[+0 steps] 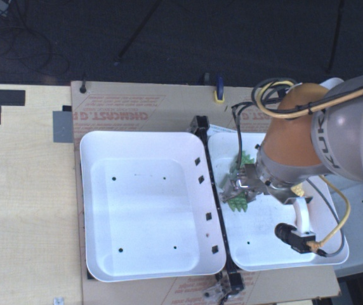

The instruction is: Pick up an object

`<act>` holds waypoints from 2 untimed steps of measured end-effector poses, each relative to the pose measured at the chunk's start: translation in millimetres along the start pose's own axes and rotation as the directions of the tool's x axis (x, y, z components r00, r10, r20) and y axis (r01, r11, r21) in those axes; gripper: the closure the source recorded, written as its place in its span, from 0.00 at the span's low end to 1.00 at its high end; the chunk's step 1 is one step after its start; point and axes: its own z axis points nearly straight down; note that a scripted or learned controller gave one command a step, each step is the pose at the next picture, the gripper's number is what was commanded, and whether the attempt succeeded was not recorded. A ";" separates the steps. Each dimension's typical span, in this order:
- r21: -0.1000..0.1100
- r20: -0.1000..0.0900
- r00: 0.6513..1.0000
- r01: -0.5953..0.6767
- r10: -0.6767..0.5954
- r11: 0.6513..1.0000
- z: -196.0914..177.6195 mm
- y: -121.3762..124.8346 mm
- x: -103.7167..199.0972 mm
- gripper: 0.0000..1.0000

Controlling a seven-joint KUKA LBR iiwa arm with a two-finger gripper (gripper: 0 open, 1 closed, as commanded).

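Green object [238,201] under tool [241,186]

1. gripper [240,189] sits under the orange wrist band [292,129]; fingers too small and blurred to read
2. green object [238,202] partly covered by the gripper; shape unclear; contact with the fingers can't be told
3. right bin [257,259]: upper part and right wall hidden behind the arm
4. grey arm [343,129] cut off on the right
5. black part [294,237] on the cable; blurred, can't tell what it is
6. clutter [223,291] at bottom edge cropped; unreadable
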 end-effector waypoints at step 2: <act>0.002 0.001 1.000 -0.001 0.001 1.000 -76.5 54.6 40.0 1.00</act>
